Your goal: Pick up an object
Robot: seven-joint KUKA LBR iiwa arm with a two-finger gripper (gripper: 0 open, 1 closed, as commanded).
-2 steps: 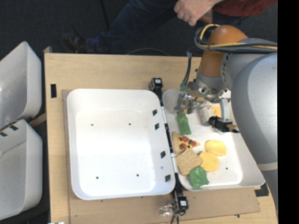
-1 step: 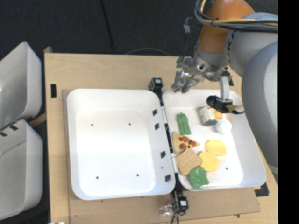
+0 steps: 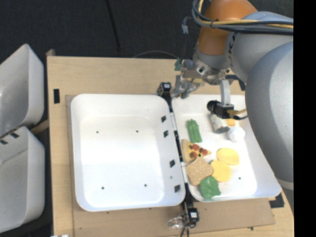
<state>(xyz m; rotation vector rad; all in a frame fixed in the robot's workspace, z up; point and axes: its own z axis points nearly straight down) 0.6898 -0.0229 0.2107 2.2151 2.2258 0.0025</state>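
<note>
Camera view: slanted look down on left bin (image 3: 118,152) and right bin (image 3: 249,184), side by side on the bench (image 3: 59,73).
edges: bins meet along a seam with black clips, running far to near; outer rim of right bin partly covered by the arm (image 3: 269,83).
open room: whole floor of left bin; in right bin, the far strip and the near right corner.
gripper (image 3: 187,85): hangs over the far left corner of right bin, right at the seam; open or closed cannot be told.
green piece (image 3: 193,131): in right bin beside the seam, lying flat; long axis far to near, far end toward the gripper, apart from it.
pizza slice (image 3: 196,151): just nearward of green piece, against the seam side.
toast (image 3: 199,171): touching pizza slice, partly over green lump (image 3: 210,188).
yellow discs (image 3: 227,156): two, touching, right of toast; long axis none, roundish.
white lump (image 3: 236,134): small, near the arm; kind hard to make out.
</note>
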